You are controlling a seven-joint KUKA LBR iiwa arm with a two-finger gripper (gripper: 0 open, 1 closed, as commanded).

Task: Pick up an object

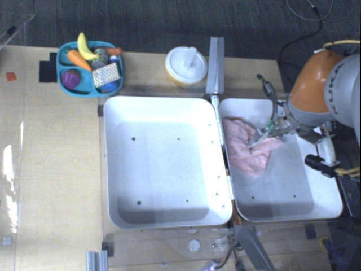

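End effector (264,135) on pink cloth (246,149), grip state unclear, right bin (293,208) left wall close

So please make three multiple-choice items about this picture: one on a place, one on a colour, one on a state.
1. Where does the crumpled pink cloth lie?
A. in the right white bin
B. in the left white bin
C. on the wooden bench

2. What colour is the divided toy tray?
A. red
B. blue
C. white

3. How does the gripper stand?
A. high above the left bin
B. outside both bins
C. down at the cloth

Answers:
1 A, the cloth rests on the right bin's floor, by its left wall.
2 B, its rim and walls are blue.
3 C, its tip meets the cloth's upper right edge.
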